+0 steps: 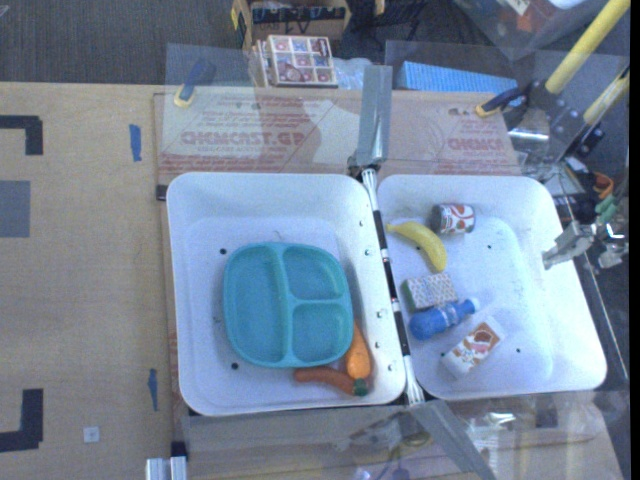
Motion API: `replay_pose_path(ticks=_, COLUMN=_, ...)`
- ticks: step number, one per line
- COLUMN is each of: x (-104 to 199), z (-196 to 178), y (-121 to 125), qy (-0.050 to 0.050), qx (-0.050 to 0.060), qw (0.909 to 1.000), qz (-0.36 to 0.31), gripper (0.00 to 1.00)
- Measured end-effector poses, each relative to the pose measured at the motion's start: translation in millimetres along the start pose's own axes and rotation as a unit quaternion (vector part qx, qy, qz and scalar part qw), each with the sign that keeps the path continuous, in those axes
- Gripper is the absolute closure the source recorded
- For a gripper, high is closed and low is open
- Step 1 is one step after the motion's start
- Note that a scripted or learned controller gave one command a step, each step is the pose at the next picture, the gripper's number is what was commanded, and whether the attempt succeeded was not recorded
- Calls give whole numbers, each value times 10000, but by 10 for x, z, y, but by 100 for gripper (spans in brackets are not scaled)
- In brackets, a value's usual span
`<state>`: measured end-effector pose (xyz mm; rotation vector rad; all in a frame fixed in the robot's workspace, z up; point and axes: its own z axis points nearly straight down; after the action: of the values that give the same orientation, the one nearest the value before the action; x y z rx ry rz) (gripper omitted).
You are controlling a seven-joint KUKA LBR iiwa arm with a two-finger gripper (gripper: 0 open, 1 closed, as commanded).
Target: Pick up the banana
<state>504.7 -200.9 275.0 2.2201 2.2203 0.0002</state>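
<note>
1. Banana [421, 242] lies in the right bin [560, 368], toward its far-left corner, just beside the can [453, 218], untouched.
2. Gripper [590, 243] sits at the bin's right rim, cut off by the frame edge; grasp state cannot be told.
3. Recommended: descend across the banana's middle, clear of the can and sponge [430, 290].

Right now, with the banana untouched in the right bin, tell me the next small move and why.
Probably bring the claw leftward over the right bin toward the banana. The claw sits at the bin's right rim, apart from the banana, which lies near the left wall beside the can.
</note>
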Motion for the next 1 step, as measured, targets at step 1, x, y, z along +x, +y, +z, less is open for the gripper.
replay_pose_path(ticks=1, x=371, z=1744, y=182, qy=6, qx=7, qw=9999, qz=-171, gripper=0)
